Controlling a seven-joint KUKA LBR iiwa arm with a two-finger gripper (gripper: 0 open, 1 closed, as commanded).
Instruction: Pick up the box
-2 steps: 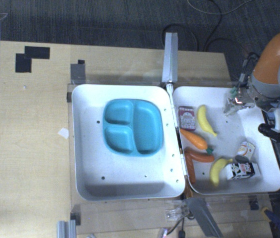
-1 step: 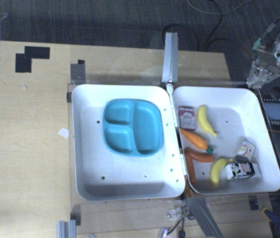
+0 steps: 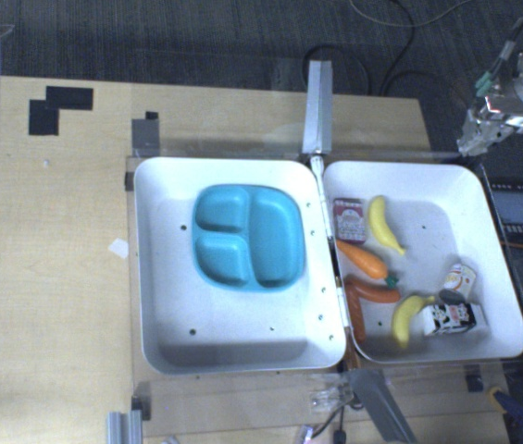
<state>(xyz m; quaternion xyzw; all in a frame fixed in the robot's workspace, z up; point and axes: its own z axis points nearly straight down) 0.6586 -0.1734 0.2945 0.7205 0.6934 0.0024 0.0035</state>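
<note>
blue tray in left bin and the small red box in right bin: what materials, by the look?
Blue tray: likely moulded plastic, satin finish; one even colour, rounded compartment edges, soft sheen. Red box: probably printed cardboard, matte; flat face with a printed label, squared corners, though too small to be sure. Both white bins look like smooth glossy plastic with rounded rims.

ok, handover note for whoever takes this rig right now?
Hand: up at the far right, outside the right bin, holding nothing visible; finger state unclear.
Box: small red one lying in the right bin by its left wall, next to a banana and a carrot.
Left bin holds the blue divided tray.
Done: nothing yet, box untouched.
Left: bring the hand over the box, descend, grasp, lift.
</note>
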